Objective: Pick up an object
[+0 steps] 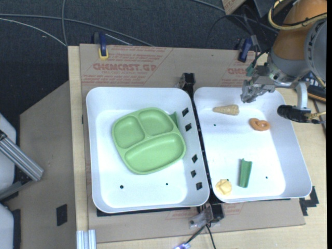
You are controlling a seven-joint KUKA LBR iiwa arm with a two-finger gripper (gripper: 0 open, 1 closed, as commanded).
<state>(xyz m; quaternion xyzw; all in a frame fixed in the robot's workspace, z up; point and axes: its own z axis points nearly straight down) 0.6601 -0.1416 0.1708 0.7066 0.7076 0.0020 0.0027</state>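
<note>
1. Gripper [251, 94] hangs over the far edge of the right bin [290, 154], above and just right of the cone [226, 109]; nothing sits between its fingers, and how far they stand apart cannot be told
2. Cone lies on its side near the bin's far wall, tip pointing left
3. Pretzel [259, 124] lies just right of the cone, apart from it
4. Green block [244, 173] lies near the bin's front, with a yellow piece [224, 187] beside it at the front left corner
5. Left bin [104, 154] holds a green tray [148, 140] with three compartments
</note>
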